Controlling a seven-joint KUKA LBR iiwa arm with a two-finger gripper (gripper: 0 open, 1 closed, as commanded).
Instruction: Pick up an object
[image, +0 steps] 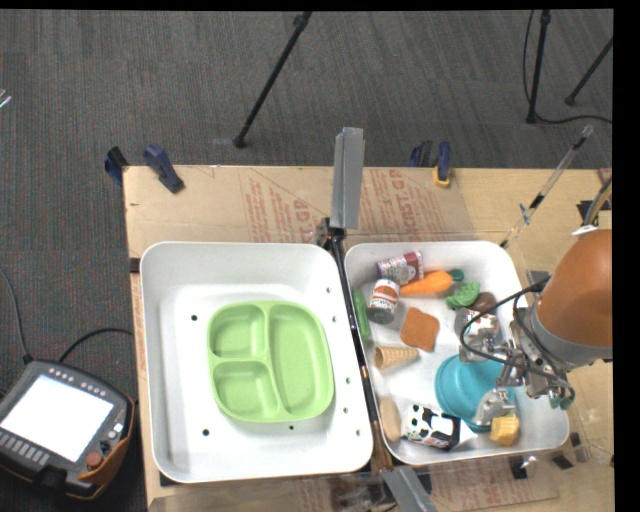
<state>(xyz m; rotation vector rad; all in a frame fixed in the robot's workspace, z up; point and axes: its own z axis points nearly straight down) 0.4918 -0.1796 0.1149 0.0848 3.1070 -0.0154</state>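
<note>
From above, the arm's gripper (497, 400) sits low in the right bin (500, 255), over the teal bowl (462, 385) near the bin's front right corner; whether it grips anything cannot be told. Just beside it lie a yellow block (505, 430) and a black-and-white cow toy (432, 427). The left bin (170, 290) holds a green divided plate (270, 362).

Divided plate (270, 361) in the left bin (165, 300) — bowl (462, 388), carrot (428, 284), cone (396, 355) in the right bin (500, 258).
</note>
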